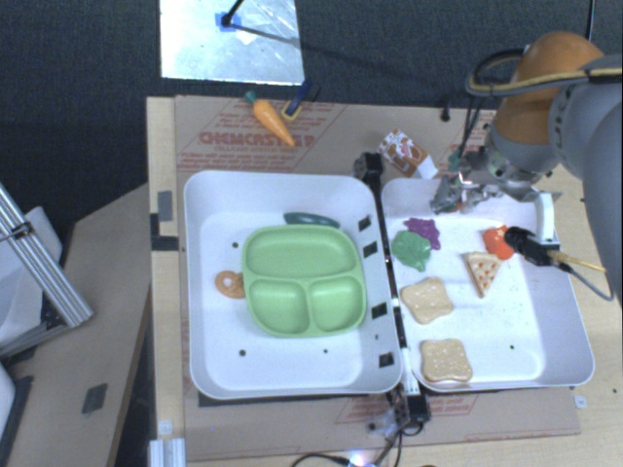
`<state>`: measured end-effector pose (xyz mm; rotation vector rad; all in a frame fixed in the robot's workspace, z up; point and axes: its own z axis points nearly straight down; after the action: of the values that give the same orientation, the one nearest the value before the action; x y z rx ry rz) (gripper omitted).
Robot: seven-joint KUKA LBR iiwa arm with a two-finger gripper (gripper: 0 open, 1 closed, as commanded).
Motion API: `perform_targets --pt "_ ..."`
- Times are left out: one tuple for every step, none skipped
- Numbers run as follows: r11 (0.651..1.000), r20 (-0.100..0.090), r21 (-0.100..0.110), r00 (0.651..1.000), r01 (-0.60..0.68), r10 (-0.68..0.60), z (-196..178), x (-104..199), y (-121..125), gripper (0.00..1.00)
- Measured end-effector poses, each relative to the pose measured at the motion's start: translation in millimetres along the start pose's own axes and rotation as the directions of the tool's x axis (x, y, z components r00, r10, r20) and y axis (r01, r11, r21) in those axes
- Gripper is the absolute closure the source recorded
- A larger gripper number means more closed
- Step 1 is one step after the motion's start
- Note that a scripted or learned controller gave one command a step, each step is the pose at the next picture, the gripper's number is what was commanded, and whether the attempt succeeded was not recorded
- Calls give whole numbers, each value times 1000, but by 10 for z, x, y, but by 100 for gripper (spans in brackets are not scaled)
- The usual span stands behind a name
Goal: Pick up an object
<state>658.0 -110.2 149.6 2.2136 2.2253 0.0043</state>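
Gripper (458,195) hangs over the right bin's (565,343) 11 o'clock corner; finger state cannot be determined, as the fingers blur together. Toy food lies in this bin: purple piece (423,230), green piece (411,249), toast slices (426,300). Left bin (209,290) carries a green divided tray (297,280). Both rest on a cardboard sheet (214,136).

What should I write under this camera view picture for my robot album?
Robot gripper hovers over the right bin of toy food, beside a green divided plate.
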Motion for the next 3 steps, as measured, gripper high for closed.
perform_targets --pt "1000 1 0 1000 0 0 -627 -26 4 100" --pt "1000 0 0 1000 1 -1 -757 -25 14 100" --pt "1000 0 2 1000 1 -1 -841 455 -25 100"
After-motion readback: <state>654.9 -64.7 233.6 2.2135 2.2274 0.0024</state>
